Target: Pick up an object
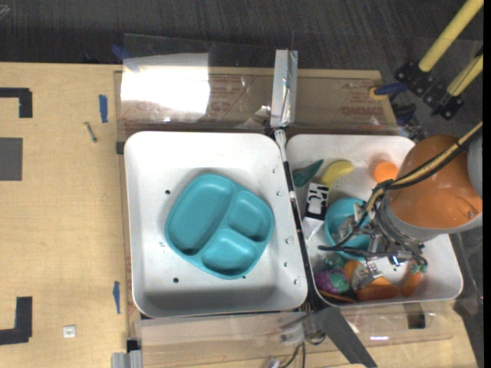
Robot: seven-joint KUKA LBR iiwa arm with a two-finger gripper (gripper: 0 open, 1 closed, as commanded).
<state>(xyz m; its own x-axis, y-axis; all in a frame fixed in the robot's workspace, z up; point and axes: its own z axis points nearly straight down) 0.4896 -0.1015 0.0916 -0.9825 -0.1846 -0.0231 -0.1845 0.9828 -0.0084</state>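
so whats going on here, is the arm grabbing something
The arm's gripper is down in the right bin, over a pile of small colourful objects beside a teal bowl. Its fingers are lost in the clutter, so it is unclear whether it has hold of anything. A yellow piece and an orange one lie at the bin's far side. The left bin holds a teal divided plate, untouched.

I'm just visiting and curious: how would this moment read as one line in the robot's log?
arm: over right bin | gripper: down among the toy clutter, grasp unclear | left bin: teal divided plate
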